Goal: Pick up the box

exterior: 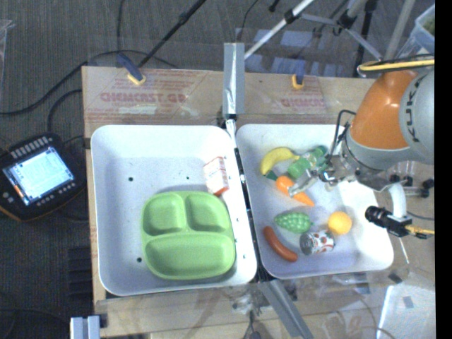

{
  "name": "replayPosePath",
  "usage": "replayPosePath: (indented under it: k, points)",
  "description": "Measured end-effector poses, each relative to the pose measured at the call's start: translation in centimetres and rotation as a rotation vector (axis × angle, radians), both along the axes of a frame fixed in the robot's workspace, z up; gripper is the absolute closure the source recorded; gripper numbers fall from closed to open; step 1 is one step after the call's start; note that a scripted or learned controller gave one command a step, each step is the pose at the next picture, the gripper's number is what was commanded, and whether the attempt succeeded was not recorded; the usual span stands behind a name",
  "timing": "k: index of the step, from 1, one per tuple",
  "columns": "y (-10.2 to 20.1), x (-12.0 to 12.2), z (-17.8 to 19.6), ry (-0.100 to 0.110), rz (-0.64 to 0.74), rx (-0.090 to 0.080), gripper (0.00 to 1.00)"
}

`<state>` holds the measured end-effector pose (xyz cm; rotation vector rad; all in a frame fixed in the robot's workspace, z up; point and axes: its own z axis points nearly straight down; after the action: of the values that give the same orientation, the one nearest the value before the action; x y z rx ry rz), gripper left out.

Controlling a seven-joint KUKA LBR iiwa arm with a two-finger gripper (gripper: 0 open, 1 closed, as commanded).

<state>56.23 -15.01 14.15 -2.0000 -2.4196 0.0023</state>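
Camera view, near edge first: left bin (113, 260) holds a green divided tray (188, 235), lying flat toward the near side. Right bin (367, 256) near side has a red sausage (280, 244), a small can (317, 242) on its side just beside it, a yellow round fruit (340, 222) and a green bumpy item (293, 222). Farther in, an orange carrot (294, 191), a yellow banana (276, 159) and a green bottle-like item (305, 164) cluster together. End effector (316, 178) sits low over that cluster in the right bin, right by the carrot and green item; cannot tell if it is open or closed, nothing clearly gripped. Box (216, 176), small, orange and white, lies in the left bin against the wall next to the right bin, just beyond the tray, well apart from the end effector. Arm's orange band (381, 115) at right. Table (162, 94) edge beyond the bins. Handheld screen unit (39, 175) on the floor at left.
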Motion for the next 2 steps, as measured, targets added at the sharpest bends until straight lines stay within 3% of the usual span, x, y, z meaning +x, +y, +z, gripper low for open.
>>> replayPosePath:
  k: [1, 2]
  points:
    - [-4.9, 5.7, 0.5, -0.001, -0.044, -0.001, 0.00]
    - [-3.7, 7.3, -3.8, -0.002, -0.017, -0.001, 0.00]
